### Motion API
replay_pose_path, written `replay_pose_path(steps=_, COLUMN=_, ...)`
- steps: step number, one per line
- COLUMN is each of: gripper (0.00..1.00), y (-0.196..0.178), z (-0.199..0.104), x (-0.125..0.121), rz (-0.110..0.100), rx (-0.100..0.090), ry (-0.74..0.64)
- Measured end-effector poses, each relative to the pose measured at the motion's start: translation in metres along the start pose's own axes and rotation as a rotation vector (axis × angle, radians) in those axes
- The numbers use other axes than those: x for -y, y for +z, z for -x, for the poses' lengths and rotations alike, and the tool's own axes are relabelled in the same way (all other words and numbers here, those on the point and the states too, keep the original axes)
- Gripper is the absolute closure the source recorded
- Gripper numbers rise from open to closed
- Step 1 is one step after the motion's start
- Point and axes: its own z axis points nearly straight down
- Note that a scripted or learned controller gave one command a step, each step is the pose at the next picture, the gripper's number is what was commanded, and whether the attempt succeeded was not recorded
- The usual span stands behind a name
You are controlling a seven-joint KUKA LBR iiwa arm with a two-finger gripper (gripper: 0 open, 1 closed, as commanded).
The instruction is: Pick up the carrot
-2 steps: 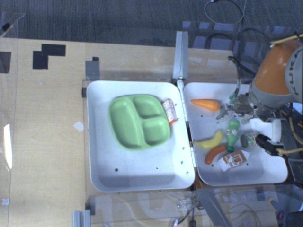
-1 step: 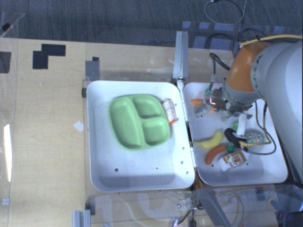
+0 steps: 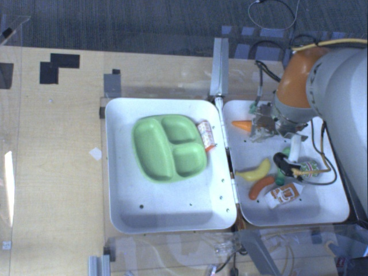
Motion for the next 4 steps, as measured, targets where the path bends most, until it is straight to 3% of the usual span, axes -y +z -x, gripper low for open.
replay_pose_path(steps=1, gripper=1.00, y=-0.085, z=-0.057, x=-0.036, rz=-0.011, rx=0.005, ry=0.114)
replay_pose_path(steps=2, gripper=0.00, y=-0.084, z=-0.057, x=-0.036, rz=-0.012, rx=0.005, ry=0.113)
replay_pose_path(steps=3, gripper=0.00, y=-0.084, z=-0.041, x=0.002, rz=-0.013, rx=0.006, ry=0.129)
replay_pose_path(steps=4, gripper=0.00, y=-0.141, z=-0.038, x=0.015, rz=-0.012, rx=0.005, ry=0.163)
